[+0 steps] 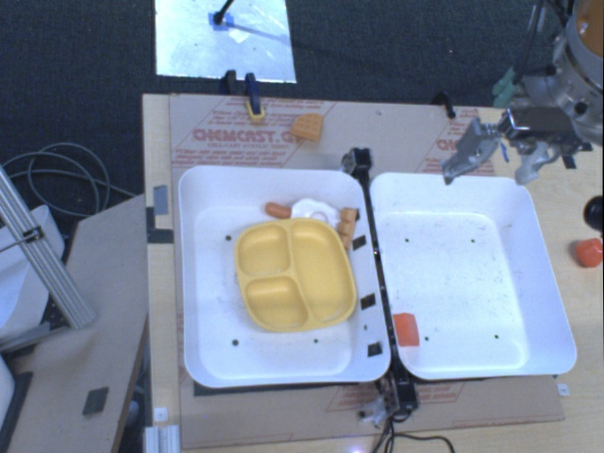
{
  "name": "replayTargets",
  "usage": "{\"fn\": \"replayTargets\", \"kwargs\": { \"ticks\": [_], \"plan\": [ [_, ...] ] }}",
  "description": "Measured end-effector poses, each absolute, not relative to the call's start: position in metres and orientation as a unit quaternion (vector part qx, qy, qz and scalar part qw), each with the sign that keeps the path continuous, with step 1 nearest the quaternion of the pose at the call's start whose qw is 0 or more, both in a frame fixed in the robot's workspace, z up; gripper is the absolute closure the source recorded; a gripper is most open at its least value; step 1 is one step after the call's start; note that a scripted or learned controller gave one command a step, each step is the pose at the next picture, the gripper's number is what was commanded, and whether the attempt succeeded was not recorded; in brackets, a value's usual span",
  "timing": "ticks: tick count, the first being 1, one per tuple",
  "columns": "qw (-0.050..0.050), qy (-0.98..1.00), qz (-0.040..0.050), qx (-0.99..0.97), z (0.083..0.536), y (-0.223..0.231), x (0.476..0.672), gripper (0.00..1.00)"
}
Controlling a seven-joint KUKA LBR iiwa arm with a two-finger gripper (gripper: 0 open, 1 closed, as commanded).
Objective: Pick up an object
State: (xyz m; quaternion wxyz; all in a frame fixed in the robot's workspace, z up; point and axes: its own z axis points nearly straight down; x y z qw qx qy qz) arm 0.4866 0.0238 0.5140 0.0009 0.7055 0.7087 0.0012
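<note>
Dark carpet (75,55) ran around the surface (156,121), and a shiny metal sheet (224,26) lay on the floor beyond it. On the surface sat a brown board (396,125) printed with red lettering, and on that board two white bins stood side by side, touching along a black clamped seam.

From where I stood, the left bin (203,253) held a yellow tray (294,275) with three compartments, lying a little skewed near the bin's middle. Behind the tray, touching its far edge, were an orange sausage (277,210), a white piece (314,210) and a small tan block (348,222) near the seam. The right bin (528,281) held a single orange block (406,328), down in its near left corner, just beside the seam. Its floor was otherwise speckled with dark flecks.

A tan waffle (308,126) rested on the board behind the left bin, near a yellow clip (255,111). Off to the right, outside the bins, a small red thing (588,251) sat on the surface.

The arm came in from the upper right, and the jaws (493,164) hung over the far rim of the right bin, spread apart with nothing between them. One finger (464,159) pointed down to the left, the other at the right. They were well apart from the orange block and from everything in the left bin.
</note>
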Motion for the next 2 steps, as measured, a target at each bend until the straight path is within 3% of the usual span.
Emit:
{"fn": "replayTargets", "kwargs": {
  "ticks": [2],
  "plan": [
    [0.001, 0.709, 0.0012, 0.706, 0.514, 0.0238, 0.4866, 0.0]
  ]
}}
